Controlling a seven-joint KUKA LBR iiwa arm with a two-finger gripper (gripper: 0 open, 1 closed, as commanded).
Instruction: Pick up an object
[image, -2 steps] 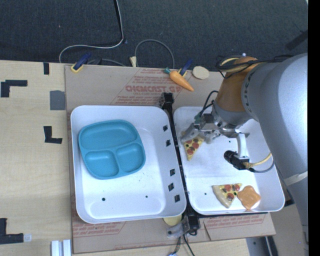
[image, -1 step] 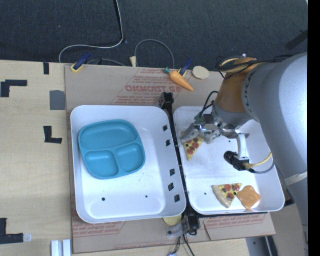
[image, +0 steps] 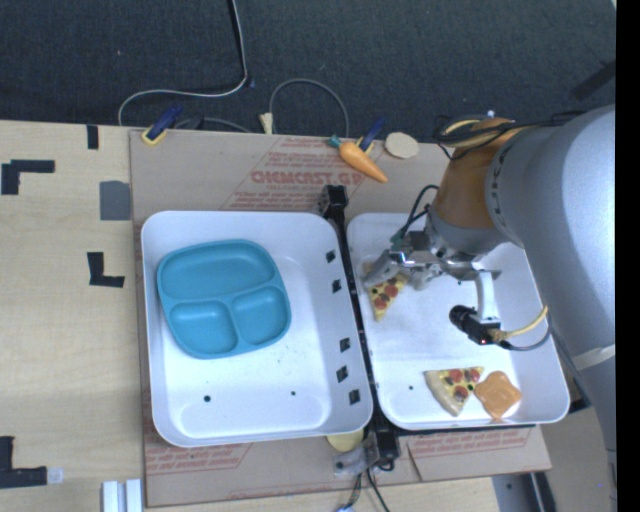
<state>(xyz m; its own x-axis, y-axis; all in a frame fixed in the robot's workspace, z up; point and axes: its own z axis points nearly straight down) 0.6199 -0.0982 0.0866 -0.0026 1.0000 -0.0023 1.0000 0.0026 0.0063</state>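
A small pizza slice (image: 384, 297) lies in the upper left part of the right bin (image: 540, 300), close to the divider. My gripper (image: 398, 277) hangs just above its upper end, open, with its fingers spread to either side and nothing held between them. A second pizza slice (image: 449, 387) and an orange bread-like piece (image: 498, 395) lie side by side, touching, at the front of the same bin.
The left bin (image: 165, 400) holds a blue divided plate (image: 224, 297). A toy carrot (image: 362, 161) and a beige disc (image: 402, 146) lie on the cardboard behind the bins. The arm's grey body (image: 560, 200) covers the right bin's far right side.
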